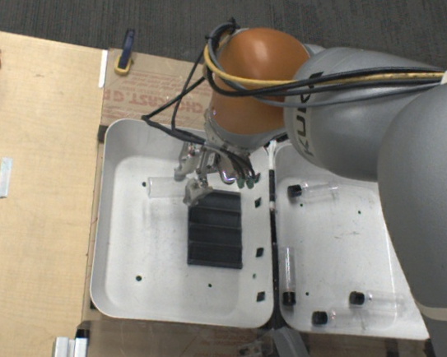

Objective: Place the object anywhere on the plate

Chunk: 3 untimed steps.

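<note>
black ribbed plate (217, 229): a dark rectangular slab lying flat near the middle of the left bin (124, 200), its long side running away from the camera. scanning from the left, the wooden bench top (31, 186) carries small oddments; next comes the left bin, whose floor bears a small clear piece (158, 186) near the far wall, probably the object to be moved, though its form is hard to make out. just right of that piece hangs the gripper (199, 180), below the orange wrist band (253, 78), with its tip close above the plate's far edge. whether the fingers stand apart or together cannot be told from this slant, and nothing can be seen held between them. farther right, the right bin (348, 234) holds several clear tubes with black caps (359, 299). judged step: bringing the object over the plate. to do it well, the descent should be vertical and the release low, over the slab's middle, so that a light clear piece does not roll off the ribs.
</note>
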{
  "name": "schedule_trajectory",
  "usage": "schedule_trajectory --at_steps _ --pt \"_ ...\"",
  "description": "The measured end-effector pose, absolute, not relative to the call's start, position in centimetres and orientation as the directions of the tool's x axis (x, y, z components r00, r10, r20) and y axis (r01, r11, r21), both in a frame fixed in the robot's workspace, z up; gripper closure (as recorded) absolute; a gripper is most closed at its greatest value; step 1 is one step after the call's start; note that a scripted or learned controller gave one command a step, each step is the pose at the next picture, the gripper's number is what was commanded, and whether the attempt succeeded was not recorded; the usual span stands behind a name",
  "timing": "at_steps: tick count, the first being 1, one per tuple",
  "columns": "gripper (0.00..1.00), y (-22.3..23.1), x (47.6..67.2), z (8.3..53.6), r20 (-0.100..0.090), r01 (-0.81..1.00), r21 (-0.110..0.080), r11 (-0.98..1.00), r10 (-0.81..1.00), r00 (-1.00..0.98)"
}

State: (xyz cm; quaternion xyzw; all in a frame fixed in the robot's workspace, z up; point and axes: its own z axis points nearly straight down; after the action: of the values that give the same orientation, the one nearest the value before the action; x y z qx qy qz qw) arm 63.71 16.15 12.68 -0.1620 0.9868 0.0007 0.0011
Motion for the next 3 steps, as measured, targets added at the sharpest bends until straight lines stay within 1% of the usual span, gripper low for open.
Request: schedule_trajectory --at_steps 1,2,3 --pt "1.00 18.2 65.2 9.3 -0.005 -0.638 0.000 0.770 -0.638 -0.770" --pt "1.00 20.9 65.5 9.3 -0.006 -0.865 -0.001 0.501 -0.865 -0.501" --pt "1.00 18.6 60.3 27.4 -0.004 -0.904 -0.001 0.427 -0.904 -0.427"
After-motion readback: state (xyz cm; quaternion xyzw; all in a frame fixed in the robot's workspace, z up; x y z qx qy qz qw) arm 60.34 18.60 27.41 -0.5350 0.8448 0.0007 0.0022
